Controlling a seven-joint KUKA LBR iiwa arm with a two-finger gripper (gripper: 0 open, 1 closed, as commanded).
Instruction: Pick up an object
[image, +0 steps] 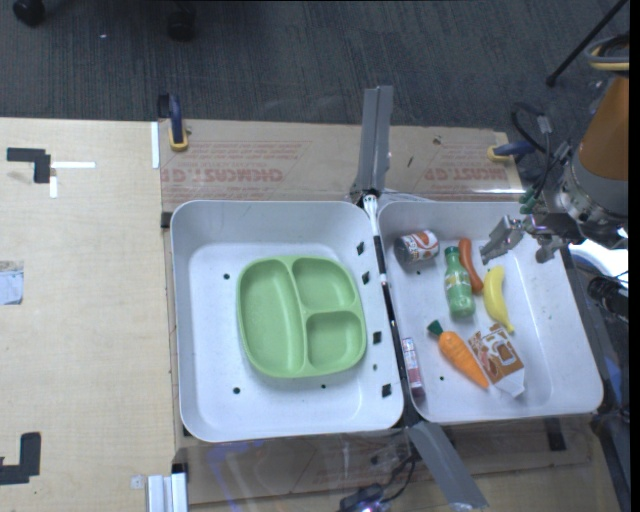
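Arm reaching from right, fingers above banana (apart)

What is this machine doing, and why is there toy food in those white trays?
It is a robot arm, grey and orange, reaching in from the right. The picture comes from one camera up above the bench, looking down at a slant. At the arm's tip is a pincer, hovering over the right bin's top edge with nothing in it. Its job is to pick something up. That bin holds a can, a green bottle, a banana, a carrot, a small carton and a few other bits. The left bin holds a green plate with three sections.
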